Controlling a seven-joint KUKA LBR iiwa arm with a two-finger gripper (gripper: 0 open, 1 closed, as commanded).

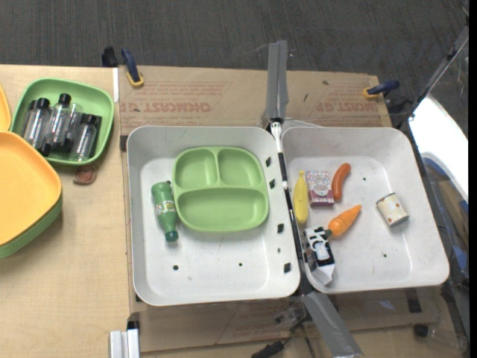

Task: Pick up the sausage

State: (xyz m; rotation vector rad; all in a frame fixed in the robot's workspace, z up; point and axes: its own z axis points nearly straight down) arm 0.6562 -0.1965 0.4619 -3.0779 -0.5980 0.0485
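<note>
The sausage (340, 180) is a small orange-red link lying at a slant in the right bin (417, 200), near its back middle. It touches the right side of a small pink box (320, 188). An orange carrot (345, 220) lies just in front of it.
A yellow banana (299, 197) lies along the right bin's left wall, a black-and-white item (320, 250) at its front left, a pale can (392, 209) to the right. The left bin (141, 267) holds a green divided plate (220, 189) and a green bottle (165, 209).
</note>
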